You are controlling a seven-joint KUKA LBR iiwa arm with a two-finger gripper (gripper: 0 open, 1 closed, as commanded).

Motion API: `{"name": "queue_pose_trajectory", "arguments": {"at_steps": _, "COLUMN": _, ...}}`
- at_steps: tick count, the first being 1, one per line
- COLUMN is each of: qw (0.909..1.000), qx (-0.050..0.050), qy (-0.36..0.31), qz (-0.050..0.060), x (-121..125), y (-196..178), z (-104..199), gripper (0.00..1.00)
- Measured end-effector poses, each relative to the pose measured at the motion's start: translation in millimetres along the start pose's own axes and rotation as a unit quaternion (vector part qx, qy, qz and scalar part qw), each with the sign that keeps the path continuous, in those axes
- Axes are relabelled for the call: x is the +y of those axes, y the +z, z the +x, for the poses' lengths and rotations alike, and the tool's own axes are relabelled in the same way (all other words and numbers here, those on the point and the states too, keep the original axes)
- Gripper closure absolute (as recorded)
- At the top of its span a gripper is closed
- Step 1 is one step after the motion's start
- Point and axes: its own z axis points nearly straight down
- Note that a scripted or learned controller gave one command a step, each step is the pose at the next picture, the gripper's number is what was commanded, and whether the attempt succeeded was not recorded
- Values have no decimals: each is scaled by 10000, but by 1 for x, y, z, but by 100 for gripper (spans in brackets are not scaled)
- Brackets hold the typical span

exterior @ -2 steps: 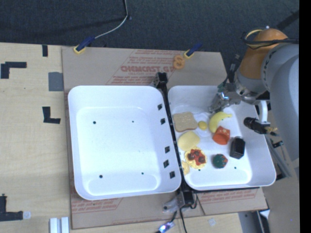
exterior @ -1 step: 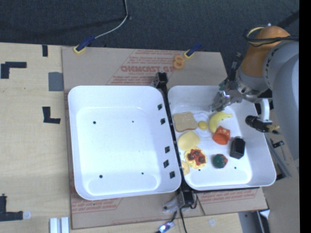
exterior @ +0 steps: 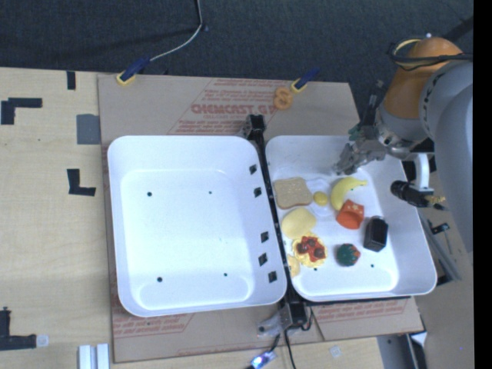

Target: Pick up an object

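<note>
Grey arm (exterior: 453,114) with orange band (exterior: 415,83) and dark end effector (exterior: 347,162).

A robotics lab: two white bins (exterior: 184,298) clamped to a cardboard sheet (exterior: 223,106) on a wooden bench (exterior: 46,206), toy food (exterior: 311,248) as test pieces, a cable (exterior: 184,41) trailing over dark carpet (exterior: 307,21).

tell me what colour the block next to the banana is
Black block, right of the banana, in the camera view.
</note>
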Motion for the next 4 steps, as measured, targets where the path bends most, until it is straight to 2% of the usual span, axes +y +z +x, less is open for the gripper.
{"name": "queue_pose_trajectory", "arguments": {"at_steps": 1, "qw": 10000, "qx": 17, "qy": 6, "qz": 6, "x": -1, "y": 21, "z": 15, "gripper": 100}}
{"name": "queue_pose_trajectory", "arguments": {"at_steps": 2, "qw": 10000, "qx": 15, "qy": 12, "qz": -6, "x": -45, "y": 19, "z": 16, "gripper": 100}}
{"name": "queue_pose_trajectory", "arguments": {"at_steps": 3, "qw": 10000, "qx": 35, "qy": 57, "qz": 26, "x": -192, "y": -43, "z": -15, "gripper": 100}}
{"name": "queue_pose_trajectory", "arguments": {"at_steps": 4, "qw": 10000, "qx": 37, "qy": -28, "qz": -4, "x": -121, "y": 0, "z": 51, "gripper": 100}}
